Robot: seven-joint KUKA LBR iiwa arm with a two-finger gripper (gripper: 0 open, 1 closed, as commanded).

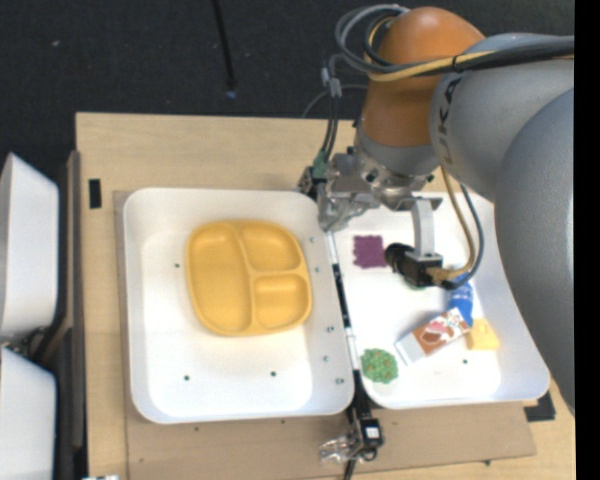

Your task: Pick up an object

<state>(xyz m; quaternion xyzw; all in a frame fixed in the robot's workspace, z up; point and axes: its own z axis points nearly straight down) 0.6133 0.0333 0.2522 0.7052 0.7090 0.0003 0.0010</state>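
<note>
A yellow divided plate (248,274) lies in the left bin (160,388). The right bin (510,373) holds a purple flat piece (368,251), a green bushy toy (380,365), a small white and red carton (435,335), a blue object (462,303) and a yellow block (485,336). My gripper (336,208) hangs over the far end of the divide between the bins, just up and left of the purple piece. Nothing shows in its grasp.
The grey arm with its orange band (415,68) covers the far right part of the right bin. The wooden bench (100,148) surrounds both bins. White containers (20,258) stand off the bench at the left.
</note>
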